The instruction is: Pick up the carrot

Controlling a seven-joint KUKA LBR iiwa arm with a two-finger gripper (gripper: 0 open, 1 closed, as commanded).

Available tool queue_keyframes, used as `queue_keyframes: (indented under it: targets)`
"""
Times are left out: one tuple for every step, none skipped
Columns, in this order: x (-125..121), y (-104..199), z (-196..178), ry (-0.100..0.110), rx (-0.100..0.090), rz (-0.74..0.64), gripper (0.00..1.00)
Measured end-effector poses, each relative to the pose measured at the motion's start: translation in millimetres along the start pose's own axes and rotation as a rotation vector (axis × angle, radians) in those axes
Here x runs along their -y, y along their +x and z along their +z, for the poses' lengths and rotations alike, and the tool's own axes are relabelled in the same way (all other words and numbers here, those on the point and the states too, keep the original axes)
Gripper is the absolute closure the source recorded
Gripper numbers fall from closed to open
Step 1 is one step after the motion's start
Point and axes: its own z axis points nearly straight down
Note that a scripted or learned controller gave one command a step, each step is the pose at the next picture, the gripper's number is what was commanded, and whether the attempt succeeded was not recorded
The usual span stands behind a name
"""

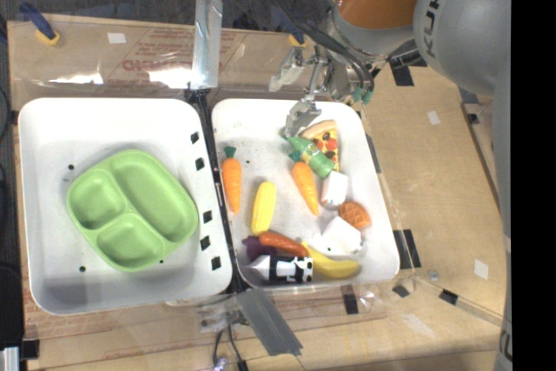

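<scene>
Two orange carrots lie in the right bin (375, 178). One carrot (231, 184) lies along the bin's left wall with its green top pointing to the back. The other carrot (305, 186) lies near the middle, its green top (300, 149) against a pizza slice (324, 140). My gripper (301, 115) hangs over the back of the right bin, just above and behind that second carrot's green top. Nothing shows in its grasp.
The right bin also holds a yellow corn cob (263, 206), a white block (335, 187), a brown bread piece (354, 215), a banana (335, 266), a red pepper (282, 242) and a black-and-white carton (292, 269). In the left bin (35, 126) sits a green divided plate (130, 208).
</scene>
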Motion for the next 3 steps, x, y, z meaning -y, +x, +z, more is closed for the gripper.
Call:
queue_keyframes:
  targets:
    - [35,31,174,-0.002,-0.002,0.098,0.0]
    - [33,29,161,-0.001,0.003,0.089,1.0]
    - [-18,10,66,-0.002,0.011,0.12,1.0]
